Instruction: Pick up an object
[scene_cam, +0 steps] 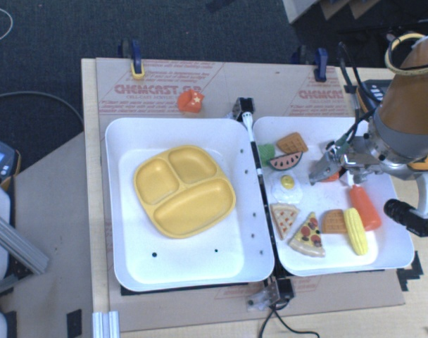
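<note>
**Gripper hanging over the right bin, nothing taken yet**

The pizza slice (309,235) is lying closest to the camera, near the front edge of the right bin (341,267).

Going from the left, the left bin (122,210) is holding a yellow divided plate (184,189). Behind it, on the brown board (221,76), a small red toy (190,101) is sitting alone.

The right bin is carrying all the toy food. At its left side a green piece (266,151), a watermelon slice (286,162), a fried egg (287,184) and a second, paler pizza wedge (284,219) are lying near each other. A waffle-like biscuit (292,144) is sitting at the back. More to the right a piece of toast (334,221), a corn cob (355,231) and a carrot (364,206) are lying side by side, the corn touching the carrot.

The gripper (332,169) is hovering over the middle of this bin, just behind the carrot's upper end. Whether its jaws are open or closed I cannot tell; nothing is showing between them.

I am judging the carrot the nearest candidate. It is probably light, hard, smooth plastic, so it may be slipping or rolling. Taking it across its narrow middle seems safest, away from the corn.
</note>
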You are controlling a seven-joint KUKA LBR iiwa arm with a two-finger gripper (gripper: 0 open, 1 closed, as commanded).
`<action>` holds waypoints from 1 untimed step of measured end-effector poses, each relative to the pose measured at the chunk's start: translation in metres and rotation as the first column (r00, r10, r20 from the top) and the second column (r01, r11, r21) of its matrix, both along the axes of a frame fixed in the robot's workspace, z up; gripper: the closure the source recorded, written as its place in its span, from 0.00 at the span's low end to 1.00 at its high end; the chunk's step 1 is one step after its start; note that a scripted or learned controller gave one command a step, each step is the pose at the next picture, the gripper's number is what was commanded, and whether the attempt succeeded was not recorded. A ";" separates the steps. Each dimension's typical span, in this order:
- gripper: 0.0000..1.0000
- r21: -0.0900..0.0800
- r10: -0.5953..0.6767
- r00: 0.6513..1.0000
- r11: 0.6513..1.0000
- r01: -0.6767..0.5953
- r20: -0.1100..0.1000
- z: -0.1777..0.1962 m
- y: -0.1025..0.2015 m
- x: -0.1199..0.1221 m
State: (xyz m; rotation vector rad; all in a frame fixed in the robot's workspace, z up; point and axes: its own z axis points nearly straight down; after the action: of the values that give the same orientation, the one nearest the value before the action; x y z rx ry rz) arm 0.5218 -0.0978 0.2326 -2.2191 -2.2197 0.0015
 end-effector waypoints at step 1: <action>1.00 -0.001 0.001 1.000 1.000 -0.001 0.003 0.011 0.000 0.001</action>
State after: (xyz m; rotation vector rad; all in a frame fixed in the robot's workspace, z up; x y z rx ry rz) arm 0.5226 -0.0977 0.2434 -2.2204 -2.2224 -0.0011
